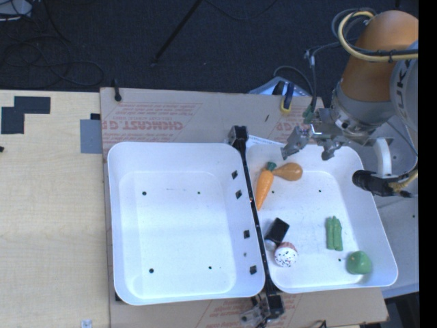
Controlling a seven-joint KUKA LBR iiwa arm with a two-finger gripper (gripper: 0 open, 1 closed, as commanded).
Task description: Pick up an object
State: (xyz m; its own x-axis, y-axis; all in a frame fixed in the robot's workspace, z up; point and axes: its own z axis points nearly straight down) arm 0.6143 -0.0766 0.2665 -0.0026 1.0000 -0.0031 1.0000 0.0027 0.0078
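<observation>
The arm comes in from the right and stops above the far edge of the right bin. Its gripper hangs over the bin's back rim with the two fingers spread moderately apart and nothing between them; it touches no object. The left bin sits just beside, sharing the middle divider. In the right bin a carrot lies against the divider, its top touching an orange pear-shaped piece just below the gripper. A green bean pod lies toward the right, a green ball near the front corner. A black block touches a small speckled white ball.
</observation>
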